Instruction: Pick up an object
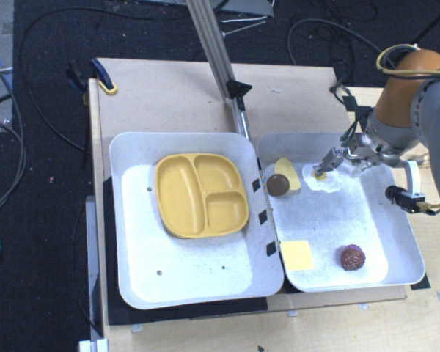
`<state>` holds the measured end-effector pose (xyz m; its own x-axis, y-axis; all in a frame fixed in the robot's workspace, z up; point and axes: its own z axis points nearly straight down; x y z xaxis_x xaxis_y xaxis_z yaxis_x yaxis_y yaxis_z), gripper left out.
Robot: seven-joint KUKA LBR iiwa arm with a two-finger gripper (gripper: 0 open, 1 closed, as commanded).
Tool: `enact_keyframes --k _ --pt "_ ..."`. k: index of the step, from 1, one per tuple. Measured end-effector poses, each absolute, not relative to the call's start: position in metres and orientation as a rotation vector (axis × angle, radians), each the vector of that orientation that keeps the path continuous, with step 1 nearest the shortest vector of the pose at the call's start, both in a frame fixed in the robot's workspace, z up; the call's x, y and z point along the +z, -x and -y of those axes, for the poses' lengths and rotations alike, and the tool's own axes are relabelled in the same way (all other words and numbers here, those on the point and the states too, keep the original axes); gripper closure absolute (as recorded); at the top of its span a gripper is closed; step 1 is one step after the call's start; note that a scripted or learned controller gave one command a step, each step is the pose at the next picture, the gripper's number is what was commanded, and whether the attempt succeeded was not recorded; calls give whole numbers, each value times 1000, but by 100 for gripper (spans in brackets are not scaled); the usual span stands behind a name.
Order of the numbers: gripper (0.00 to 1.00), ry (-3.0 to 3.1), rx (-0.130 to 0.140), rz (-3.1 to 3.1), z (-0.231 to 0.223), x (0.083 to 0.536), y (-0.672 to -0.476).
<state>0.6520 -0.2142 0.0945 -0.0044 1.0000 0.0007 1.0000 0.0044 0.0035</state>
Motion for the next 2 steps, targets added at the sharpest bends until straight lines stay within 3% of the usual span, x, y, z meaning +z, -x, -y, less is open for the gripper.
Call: enact_keyframes --k 1,2 --pt "100 -2206 11 -2221 214 110 -655" --pt "100 -2212 6 -2222 205 159 -658"
